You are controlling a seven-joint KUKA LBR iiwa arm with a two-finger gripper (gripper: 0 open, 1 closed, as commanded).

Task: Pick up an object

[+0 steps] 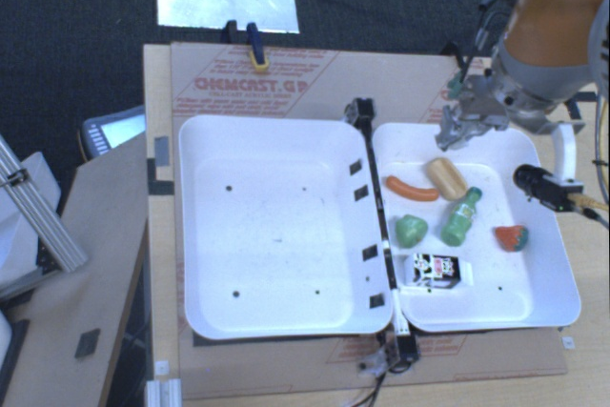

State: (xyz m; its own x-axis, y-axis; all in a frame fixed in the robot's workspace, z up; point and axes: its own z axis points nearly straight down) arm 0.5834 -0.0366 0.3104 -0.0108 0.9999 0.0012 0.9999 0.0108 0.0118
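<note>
The right bin (534,305) holds several small items: an orange sausage (411,190), a tan bread roll (445,176), a green bottle (459,217), a green pepper-like lump (411,230), a red strawberry-like piece (512,237) and a black-and-white carton (437,270). My gripper (457,132) hangs over the bin's far edge, just above and behind the bread roll, apart from it. Nothing shows between its fingertips.
The left bin (276,224) lies beside the right one, with a black hinge strip (375,205) between them. Both rest on a cardboard sheet (257,81). A black fixture (545,186) sticks in at the right bin's right rim.
</note>
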